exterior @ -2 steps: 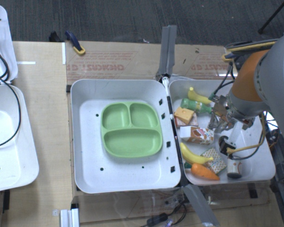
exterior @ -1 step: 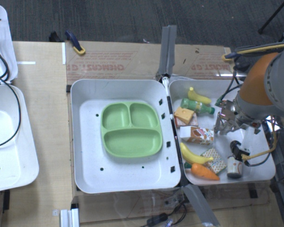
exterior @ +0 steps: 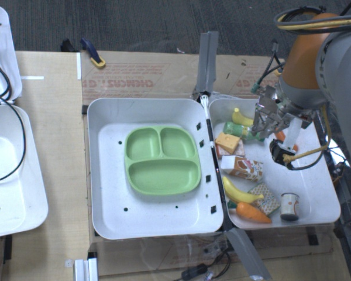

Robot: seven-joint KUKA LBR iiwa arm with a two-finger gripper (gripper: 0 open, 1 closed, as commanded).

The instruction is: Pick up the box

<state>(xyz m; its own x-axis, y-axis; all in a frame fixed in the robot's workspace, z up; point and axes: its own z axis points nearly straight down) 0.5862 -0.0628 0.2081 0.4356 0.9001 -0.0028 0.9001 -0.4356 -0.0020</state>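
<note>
On the bench sit two shallow white bins side by side, and the left bin carries a green divided plate, the biggest loose thing in view. Reaching in from the right, the grey arm with its orange band hangs over the far part of the right bin, and its hand sits low just beside a small green item and a short banana; whether the hand is apart or together I cannot tell, since dark cabling and the wrist blur its tip. Next in size, a longer banana lies along the bin's left side, touching a carrot below it. The box, printed red and white, lies flat near the bin's left wall, between a tan wedge above and the longer banana below, well clear of the hand. A patterned packet and a small can lie nearer the front. My worry: the hand is over the wrong cluster, so a descent from here would likely close on the green item or the short banana; and the box is crowded, so fingers may snag the wedge or banana. The box's left end is pale and hard to read
</note>
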